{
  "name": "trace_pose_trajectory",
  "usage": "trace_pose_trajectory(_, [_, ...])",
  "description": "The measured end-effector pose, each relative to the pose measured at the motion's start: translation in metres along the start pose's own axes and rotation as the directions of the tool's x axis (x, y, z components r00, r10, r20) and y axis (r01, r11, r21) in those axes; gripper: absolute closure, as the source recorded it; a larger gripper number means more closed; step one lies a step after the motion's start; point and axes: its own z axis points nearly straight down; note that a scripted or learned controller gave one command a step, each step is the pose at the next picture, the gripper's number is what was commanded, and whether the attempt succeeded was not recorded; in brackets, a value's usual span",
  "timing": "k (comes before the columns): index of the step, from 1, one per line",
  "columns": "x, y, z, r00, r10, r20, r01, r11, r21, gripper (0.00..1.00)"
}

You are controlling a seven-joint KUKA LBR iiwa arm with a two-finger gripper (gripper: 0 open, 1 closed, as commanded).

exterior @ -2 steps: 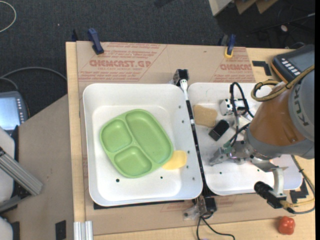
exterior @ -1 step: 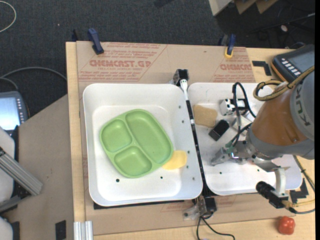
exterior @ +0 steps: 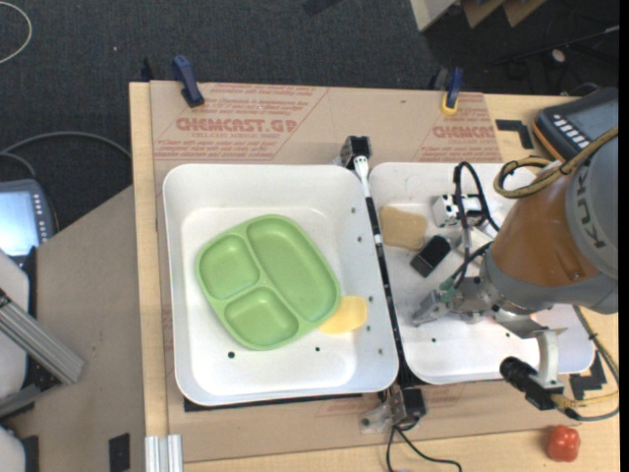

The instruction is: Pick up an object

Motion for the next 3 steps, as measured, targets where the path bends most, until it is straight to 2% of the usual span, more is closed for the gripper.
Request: trace_pose_trajectory(3, [0.0030,0.0001,-0.0001,1.000,0.001,0.001,-0.001,1.000,-0.001,0.00])
